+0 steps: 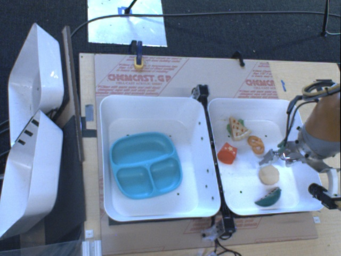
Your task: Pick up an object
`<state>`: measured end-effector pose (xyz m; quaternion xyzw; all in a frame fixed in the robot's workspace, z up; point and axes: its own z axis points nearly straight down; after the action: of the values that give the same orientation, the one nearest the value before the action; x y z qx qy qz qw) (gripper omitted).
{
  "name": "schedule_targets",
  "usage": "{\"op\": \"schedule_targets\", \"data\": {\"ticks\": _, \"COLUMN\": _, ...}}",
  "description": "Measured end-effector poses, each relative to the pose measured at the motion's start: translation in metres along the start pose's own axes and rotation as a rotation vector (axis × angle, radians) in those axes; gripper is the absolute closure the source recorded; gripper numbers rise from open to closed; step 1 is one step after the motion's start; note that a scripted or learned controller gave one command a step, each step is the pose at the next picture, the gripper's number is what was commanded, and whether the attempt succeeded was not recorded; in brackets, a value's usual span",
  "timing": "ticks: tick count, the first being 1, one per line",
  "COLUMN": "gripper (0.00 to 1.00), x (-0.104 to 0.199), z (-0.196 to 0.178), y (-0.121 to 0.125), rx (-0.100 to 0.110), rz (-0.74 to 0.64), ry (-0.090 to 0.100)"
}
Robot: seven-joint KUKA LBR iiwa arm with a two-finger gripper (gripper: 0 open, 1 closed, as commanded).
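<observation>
The right bin [290,110] holds several toy foods. A triangular sandwich slice [238,128] lies near its back, with an orange pretzel [256,144] just right of it. A red block [227,153] sits by the bin's left wall. A round beige cookie [269,175] rests in the middle and a green wedge [268,197] lies near the front. My gripper [275,156] hangs low over the bin, just above the cookie and right of the pretzel. Nothing is visibly held in it.
The left bin [154,108] contains a blue divided plate [145,164]. A black divider [210,143] runs between the bins. The arm's orange band [325,121] and cables loom over the right bin's right side. Spare white bins [32,127] stand at the far left.
</observation>
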<state>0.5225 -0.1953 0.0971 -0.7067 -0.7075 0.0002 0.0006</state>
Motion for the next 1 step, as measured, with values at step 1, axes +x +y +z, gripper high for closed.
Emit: {"op": "schedule_targets", "data": {"ticks": 1, "gripper": 0.0, "x": 0.0002, "z": 0.0135, "y": 0.0001, "rx": -0.001, "rz": 0.001, "ry": 0.0}}
